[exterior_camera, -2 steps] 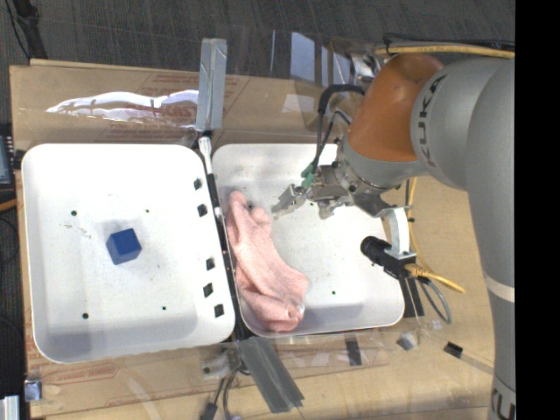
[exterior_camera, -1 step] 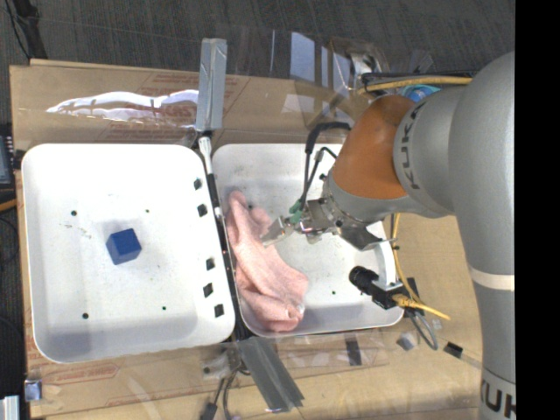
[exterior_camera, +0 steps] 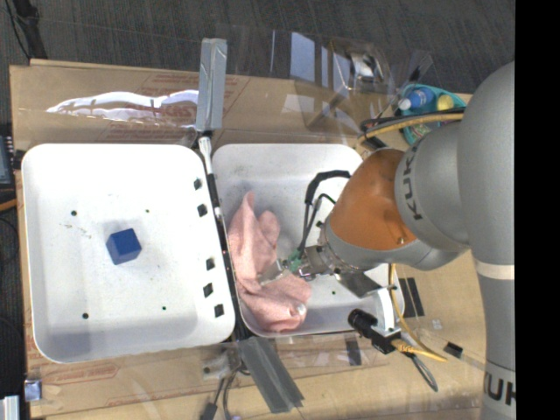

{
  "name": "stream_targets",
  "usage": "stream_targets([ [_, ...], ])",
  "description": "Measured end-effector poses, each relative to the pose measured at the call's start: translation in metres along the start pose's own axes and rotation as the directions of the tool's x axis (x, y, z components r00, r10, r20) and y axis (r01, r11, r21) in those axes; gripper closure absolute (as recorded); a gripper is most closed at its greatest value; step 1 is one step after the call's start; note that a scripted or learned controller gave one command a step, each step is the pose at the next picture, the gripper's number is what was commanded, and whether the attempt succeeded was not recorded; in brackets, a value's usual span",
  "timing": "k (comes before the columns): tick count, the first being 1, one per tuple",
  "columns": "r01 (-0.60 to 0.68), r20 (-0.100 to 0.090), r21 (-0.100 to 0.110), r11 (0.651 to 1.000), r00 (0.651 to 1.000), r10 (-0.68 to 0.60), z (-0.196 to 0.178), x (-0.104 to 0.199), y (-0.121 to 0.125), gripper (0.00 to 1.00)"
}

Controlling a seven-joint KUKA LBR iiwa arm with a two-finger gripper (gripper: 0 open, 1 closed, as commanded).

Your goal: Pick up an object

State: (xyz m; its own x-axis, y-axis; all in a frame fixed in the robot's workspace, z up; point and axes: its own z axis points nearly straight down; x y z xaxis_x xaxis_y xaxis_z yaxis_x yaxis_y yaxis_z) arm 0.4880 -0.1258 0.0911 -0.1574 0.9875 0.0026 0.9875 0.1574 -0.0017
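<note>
— Looking down on the bench, what did you have, biggest first?

— I had the arm (exterior_camera: 437, 191), smooth grey metal with a rounded orange band, reaching in from the right over the right bin (exterior_camera: 262, 160). Both bins were shallow, white, hard-sided trays with rounded corners; the left bin (exterior_camera: 52, 234) sat touching it along a dark divider. They rested on a flat brown cardboard-like surface (exterior_camera: 105, 81).

— And the things inside?

— A pink cloth (exterior_camera: 254, 243), soft and crumpled into folds, lay along the left wall of the right bin. A small blue cube (exterior_camera: 123, 245), crisp-edged and solid, sat alone in the left bin.

— Where was the claw against the cloth?

— The gripper (exterior_camera: 293, 265) was low at the cloth's right edge, touching or just beside it. I could not tell whether it was spread or closed, nor whether any fabric was caught.
</note>
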Motion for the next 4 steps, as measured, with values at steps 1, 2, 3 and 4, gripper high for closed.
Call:
stream_targets([
  [1, 0.007, -0.002, 0.001, 1.0, 1.0, -0.007, -0.009, 0.001, 0.002, 1.0],
  [2, 0.007, -0.001, 0.001, 1.0, 1.0, -0.007, -0.009, 0.001, 0.002, 0.0],
  [3, 0.052, 0.003, 0.0, 0.999, 0.999, -0.052, -0.014, -0.014, -0.004, 0.0],
  [4, 0.082, 0.001, 0.001, 0.997, 0.997, -0.082, 0.0, 0.009, 0.032, 0.0],
])
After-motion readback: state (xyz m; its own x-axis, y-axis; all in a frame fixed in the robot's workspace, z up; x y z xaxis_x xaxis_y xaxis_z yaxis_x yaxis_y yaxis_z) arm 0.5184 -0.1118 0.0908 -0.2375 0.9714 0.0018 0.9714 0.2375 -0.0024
